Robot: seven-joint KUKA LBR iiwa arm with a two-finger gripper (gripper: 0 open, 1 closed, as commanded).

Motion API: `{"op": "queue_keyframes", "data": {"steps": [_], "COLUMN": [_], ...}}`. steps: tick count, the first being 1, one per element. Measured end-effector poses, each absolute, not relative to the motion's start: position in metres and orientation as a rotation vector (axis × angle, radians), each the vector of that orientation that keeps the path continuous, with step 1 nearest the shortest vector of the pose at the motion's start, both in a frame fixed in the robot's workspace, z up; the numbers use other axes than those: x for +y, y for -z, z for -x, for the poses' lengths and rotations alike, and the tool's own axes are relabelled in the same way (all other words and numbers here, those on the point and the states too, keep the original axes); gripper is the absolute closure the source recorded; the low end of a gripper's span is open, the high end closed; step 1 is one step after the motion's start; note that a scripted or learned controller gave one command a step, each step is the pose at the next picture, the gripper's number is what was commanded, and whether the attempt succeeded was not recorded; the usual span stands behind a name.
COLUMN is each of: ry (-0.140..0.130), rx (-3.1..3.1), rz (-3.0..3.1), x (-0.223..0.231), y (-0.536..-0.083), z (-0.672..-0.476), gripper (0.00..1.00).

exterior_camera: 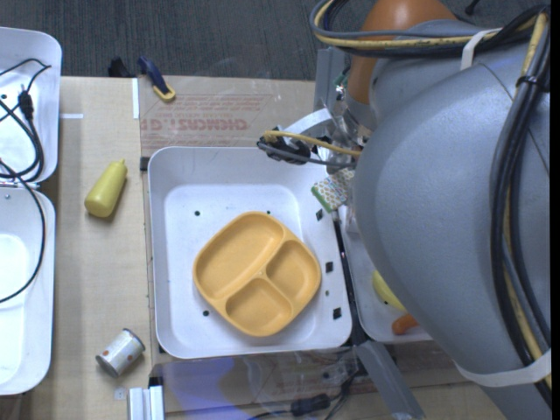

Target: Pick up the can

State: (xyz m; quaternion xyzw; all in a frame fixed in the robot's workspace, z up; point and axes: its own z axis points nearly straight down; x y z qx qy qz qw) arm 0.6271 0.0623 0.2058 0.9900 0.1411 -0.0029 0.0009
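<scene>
A small silver can (pixel 119 352) lies on its side on the bench, outside the left bin's near left corner. The grey arm (pixel 455 199) with its orange band (pixel 404 11) covers the right side of the view and hangs over the right bin. The arm's own bulk hides the gripper end. The can lies far to the left of the arm, with nothing touching it.
A yellow divided plate (pixel 255 273) lies in the left white bin (pixel 166 234). A yellow squeeze bottle (pixel 107 189) lies on the bench left of that bin. A blue-and-yellow clip (pixel 156 79) sits near the back. White trays with black cables (pixel 22 147) line the left edge.
</scene>
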Motion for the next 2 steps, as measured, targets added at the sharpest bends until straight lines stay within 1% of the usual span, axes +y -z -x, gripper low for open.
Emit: {"op": "queue_keyframes", "data": {"steps": [1, 2], "ry": [0.007, 0.004], "rx": [0.523, 0.310], "rz": [-3.096, -3.124], "x": [0.053, 0.129], "y": [-0.256, -0.255], "z": [-0.595, -0.544], "gripper": [1.00, 1.00]}}
